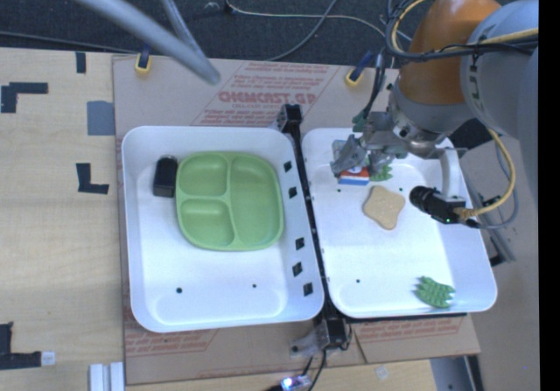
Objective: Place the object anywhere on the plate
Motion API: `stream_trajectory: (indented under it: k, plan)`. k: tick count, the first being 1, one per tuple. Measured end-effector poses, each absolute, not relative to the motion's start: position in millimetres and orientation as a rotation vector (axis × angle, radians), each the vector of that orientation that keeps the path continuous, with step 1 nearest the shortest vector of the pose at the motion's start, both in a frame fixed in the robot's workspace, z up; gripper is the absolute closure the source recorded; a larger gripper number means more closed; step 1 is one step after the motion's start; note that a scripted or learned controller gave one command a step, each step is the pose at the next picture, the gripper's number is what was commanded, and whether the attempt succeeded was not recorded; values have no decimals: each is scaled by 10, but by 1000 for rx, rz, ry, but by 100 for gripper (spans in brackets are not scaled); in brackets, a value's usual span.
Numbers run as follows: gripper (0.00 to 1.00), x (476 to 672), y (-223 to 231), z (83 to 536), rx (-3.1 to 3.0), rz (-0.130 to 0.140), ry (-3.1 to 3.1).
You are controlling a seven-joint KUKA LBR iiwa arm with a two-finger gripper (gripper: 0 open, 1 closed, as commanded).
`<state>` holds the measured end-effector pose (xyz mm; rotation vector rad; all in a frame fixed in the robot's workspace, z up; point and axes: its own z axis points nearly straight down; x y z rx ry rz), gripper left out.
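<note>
The end effector point(354, 157) is positioned low over the far left corner of the right bin point(394, 289), directly above a small object with red, white and blue surfaces point(354, 176) that lies on the bin floor. The grey fingers point downward toward this object, but their spread cannot be determined from this angle, nor whether they contact it; the object cannot be confirmed as gripped. This position is consistent with a pick attempt on that object, since the arm point(455, 48) enters from the right and has its wrist centred above it. A small green item point(381, 173) lies just beside the object on its right, which may interfere with finger clearance. A tan, toast-shaped piece point(384, 206) rests near the middle of the same bin, apart from the end effector, and a green leafy toy point(434, 292) lies in the near right corner, well clear of the work zone. The green compartment plate point(230, 200), the destination, sits in the left bin point(210, 293) with all three compartments unoccupied; a black block point(165, 177) lies touching or just beside its left rim. Both bins stand side by side on the table point(52, 249), so a transfer requires lifting over the shared divider point(302, 205). The placement step is judged not yet begun.
</note>
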<state>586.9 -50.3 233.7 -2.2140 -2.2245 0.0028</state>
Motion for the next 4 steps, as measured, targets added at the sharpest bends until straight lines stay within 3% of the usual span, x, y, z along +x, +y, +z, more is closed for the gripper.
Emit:
stream_trajectory:
  k: [4]
  plan:
    - [100,5034,1068,2341,-2212,3,-2226]
